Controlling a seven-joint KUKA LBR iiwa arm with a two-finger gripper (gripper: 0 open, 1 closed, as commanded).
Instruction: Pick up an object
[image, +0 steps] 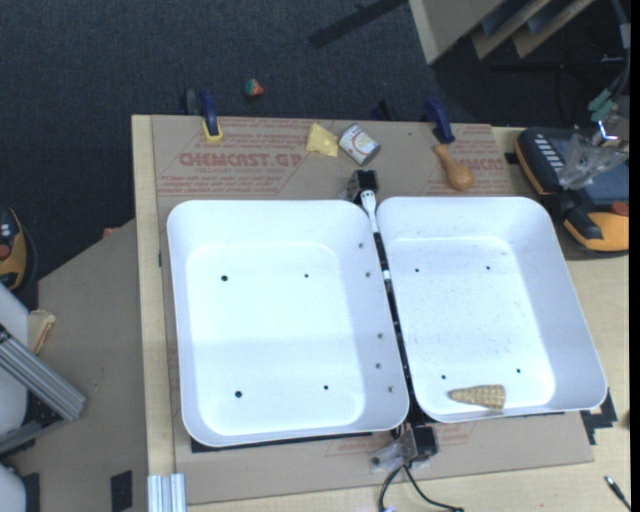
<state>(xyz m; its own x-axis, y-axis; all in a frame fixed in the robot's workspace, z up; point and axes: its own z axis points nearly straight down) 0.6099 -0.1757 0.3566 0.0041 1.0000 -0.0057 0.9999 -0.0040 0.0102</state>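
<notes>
Cone (477, 397), tan, ridged, lay on its side in the right bin (560, 300), near that bin's front wall, tip pointing left. Left bin (185, 300) adjoined the right bin along a dark seam. Behind the right bin, on the counter (160, 180): yellow wedge (322, 140), small box (359, 144), orange pear-like piece (455, 170). Hand state: cannot tell.

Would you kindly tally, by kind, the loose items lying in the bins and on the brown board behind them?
Cone-shaped tan item in the right bin: 1
Yellow wedge on the board: 1
Small white and grey box: 1
Tan pear-shaped item: 1
Total: 4
</notes>
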